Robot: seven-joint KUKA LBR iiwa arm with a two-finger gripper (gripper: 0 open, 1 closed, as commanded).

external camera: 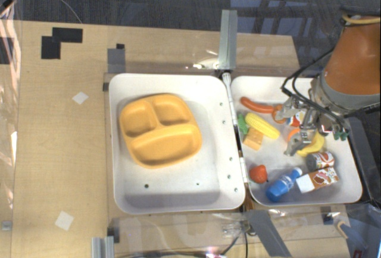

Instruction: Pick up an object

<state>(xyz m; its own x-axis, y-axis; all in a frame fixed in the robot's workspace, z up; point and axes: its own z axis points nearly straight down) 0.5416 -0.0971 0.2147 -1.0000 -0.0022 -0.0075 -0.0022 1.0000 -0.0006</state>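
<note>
The right bin (pixel 355 190) holds several toy foods: an orange sausage (pixel 258 105), a yellow corn cob (pixel 262 126), an orange cheese block (pixel 253 140), a red tomato (pixel 258 174), a blue bottle (pixel 281 187), a banana (pixel 317 144) and two brown cans (pixel 320 161) (pixel 319 179). My gripper (pixel 302 131) hangs low over the bin's right half. It is just left of the banana and above the cans. A small orange piece shows right by the gripper tip. The arm's orange band and cables hide the bin's far right corner.
In the left bin (pixel 209 106) lies a yellow compartment plate (pixel 159 130). A metal post (pixel 227 42) stands at the back between the bins. A green piece (pixel 241 123) lies against the divider beside the corn.
</note>
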